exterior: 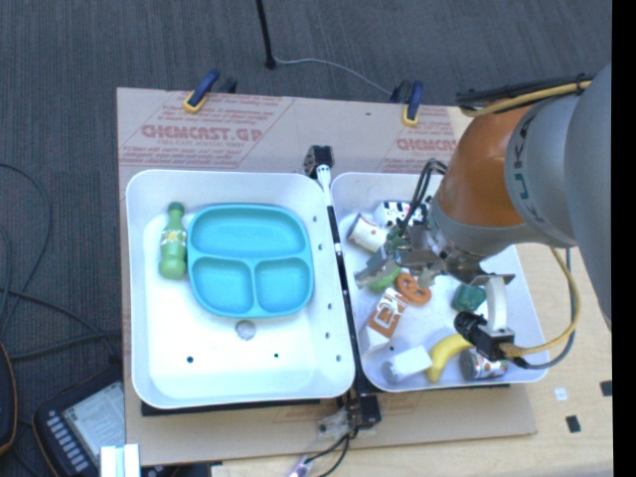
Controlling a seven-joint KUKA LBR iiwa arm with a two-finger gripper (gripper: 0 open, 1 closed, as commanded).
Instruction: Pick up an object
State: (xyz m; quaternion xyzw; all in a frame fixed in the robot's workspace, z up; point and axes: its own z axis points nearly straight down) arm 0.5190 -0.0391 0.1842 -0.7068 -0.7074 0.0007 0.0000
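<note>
One tool (405, 251) hangs low over the right bin (527, 296), amid its clutter. You cannot tell its state. The nearest target, the orange packet (386, 315), lies at its 7 o'clock, long axis 1-to-7.

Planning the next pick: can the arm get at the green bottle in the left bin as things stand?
Probably yes. The green bottle lies by itself beside the blue tray, with nothing over it. The gripper is over the right bin, so the arm would have to cross the divider.
</note>
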